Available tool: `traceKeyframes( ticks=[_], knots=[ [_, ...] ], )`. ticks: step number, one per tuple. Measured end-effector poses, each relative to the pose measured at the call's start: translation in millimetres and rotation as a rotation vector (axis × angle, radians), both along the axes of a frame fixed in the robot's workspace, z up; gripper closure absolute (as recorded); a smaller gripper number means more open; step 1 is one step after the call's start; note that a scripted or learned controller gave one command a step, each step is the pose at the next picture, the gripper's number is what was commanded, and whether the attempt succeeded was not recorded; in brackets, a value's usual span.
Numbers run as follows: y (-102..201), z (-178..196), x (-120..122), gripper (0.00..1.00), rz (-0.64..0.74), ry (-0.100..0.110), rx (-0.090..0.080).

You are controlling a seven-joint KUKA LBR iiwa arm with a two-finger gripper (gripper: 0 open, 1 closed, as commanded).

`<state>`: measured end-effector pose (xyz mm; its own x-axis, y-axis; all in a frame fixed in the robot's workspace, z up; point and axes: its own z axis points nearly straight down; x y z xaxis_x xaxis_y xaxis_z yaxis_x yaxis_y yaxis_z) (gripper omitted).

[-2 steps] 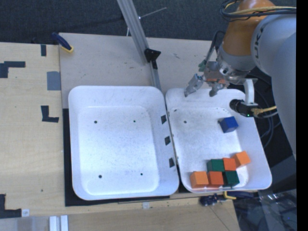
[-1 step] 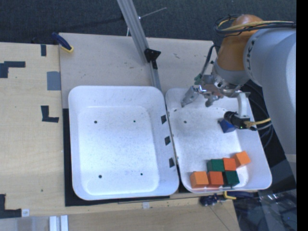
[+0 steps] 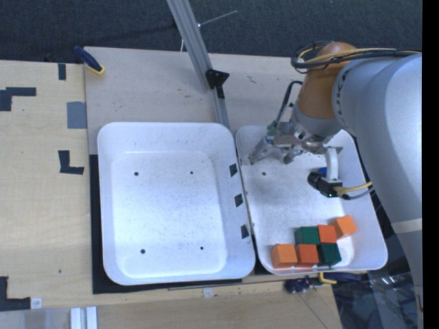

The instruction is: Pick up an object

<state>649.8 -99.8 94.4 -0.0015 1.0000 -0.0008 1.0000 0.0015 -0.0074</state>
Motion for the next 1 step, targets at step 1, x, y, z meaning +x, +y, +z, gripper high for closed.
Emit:
traceKeyframes(
  ticks=[1],
  knots=[
    [1.1,13.8,1.8,1.0,0.002,-0.005,0.001]
  ],
)
